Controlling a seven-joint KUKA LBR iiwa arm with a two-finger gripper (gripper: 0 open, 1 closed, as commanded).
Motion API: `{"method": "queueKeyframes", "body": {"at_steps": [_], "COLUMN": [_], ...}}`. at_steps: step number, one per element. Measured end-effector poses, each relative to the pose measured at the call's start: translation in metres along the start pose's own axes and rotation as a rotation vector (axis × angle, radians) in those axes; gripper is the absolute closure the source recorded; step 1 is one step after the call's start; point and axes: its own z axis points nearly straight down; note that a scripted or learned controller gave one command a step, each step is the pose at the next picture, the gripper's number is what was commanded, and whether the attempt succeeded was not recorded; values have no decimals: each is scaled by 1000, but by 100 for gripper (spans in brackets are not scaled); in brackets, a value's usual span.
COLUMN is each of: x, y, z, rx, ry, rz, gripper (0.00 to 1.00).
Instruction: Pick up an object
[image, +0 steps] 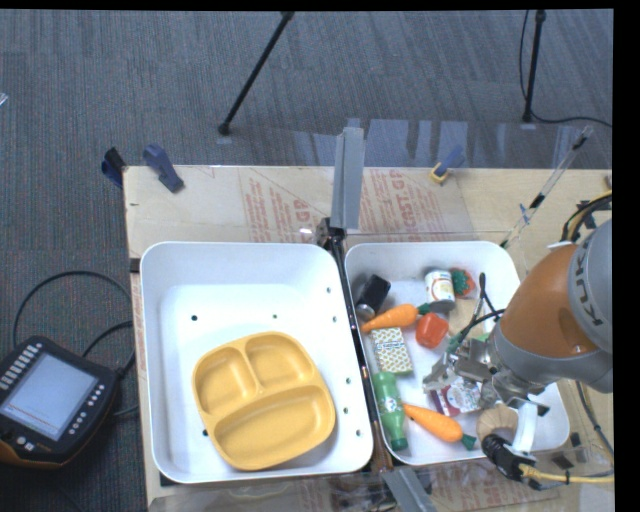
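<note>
Two white bins sit side by side on the bench. The left bin (170, 300) has a yellow tray (264, 400) with three parts in it, lying toward five o'clock in that bin. The right bin (470, 250) is full of small things. A black thing (371, 294) lies at ten o'clock in it. Just below that is an orange carrot (390, 318). A small can (439, 285) sits at twelve o'clock, and a red block (432, 330) is just below it. A small box (392, 351) with a green pattern lies near the middle. A green bottle (391, 410) lies at seven o'clock, and a second carrot (434, 422) lies just beside it at six o'clock. The arm (555, 315) comes in from three o'clock. Its gripper (458, 372) hangs low over the middle of the right bin, near a red and white packet (465, 398). I cannot tell if the jaws are wide or narrow.
</note>
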Motion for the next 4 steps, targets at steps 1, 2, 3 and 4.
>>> {"method": "queueKeyframes", "body": {"at_steps": [1, 2, 3, 4], "x": [0, 122, 180, 241], "y": [0, -18, 1, 82], "z": [-10, -161, -158, -175], "rx": [3, 7, 14, 11], "ry": [3, 1, -6, -4], "rz": [3, -2, -127, -314], "gripper": [100, 100, 100, 100]}}
